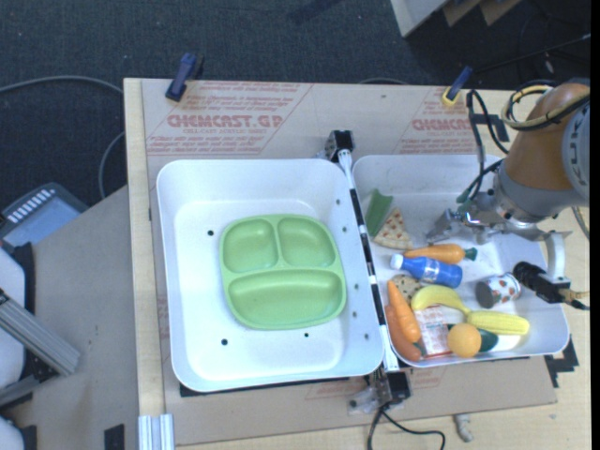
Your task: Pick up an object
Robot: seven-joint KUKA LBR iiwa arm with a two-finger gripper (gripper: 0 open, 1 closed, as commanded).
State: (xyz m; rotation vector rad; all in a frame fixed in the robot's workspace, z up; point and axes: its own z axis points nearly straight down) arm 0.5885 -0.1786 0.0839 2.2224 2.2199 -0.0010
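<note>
Pincer: low in the right bin; whether its jaws are apart or together cannot be told; nothing seen in it.
Just below it: small carrot, then blue-and-white bottle.
Beside it, toward the divider: cracker wedge, green leaf.
Further: banana, corn cob, orange, large carrot.
Farthest: green divided plate, left bin.
Status, judged: no object lifted; grasp and raise remain.
</note>
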